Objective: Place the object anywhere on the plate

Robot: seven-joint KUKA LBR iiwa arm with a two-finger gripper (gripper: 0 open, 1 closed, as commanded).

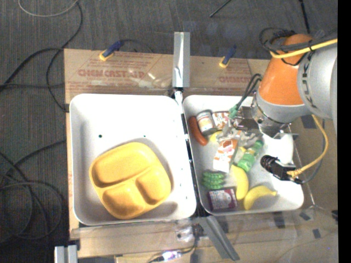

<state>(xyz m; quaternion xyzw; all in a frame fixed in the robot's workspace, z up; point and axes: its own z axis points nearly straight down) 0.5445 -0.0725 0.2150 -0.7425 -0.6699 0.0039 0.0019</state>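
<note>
Two white bins sit side by side, split by task: the left bin [82,119] bears one yellow plate [130,178], a three-part tray lying in its near half as the drop target, while the right bin [296,199] serves as the stock pile. The arm [285,86] reaches in from the right and hangs over that pile, with the gripper [245,129] low among the toys, most likely there to pick one; from this slant I cannot tell how its jaws stand, nor whether anything sits between them. So the task's object is, as far as I can judge, among the clutter in the right bin, well apart from the plate. By count, that bin holds one small can [205,122], one red sausage [198,131], one orange-and-white carton [222,152], one green bottle [247,159], one green bumpy piece [214,178], one purple pouch [221,199] and one banana [258,195]; others may hide under the wrist.
</note>
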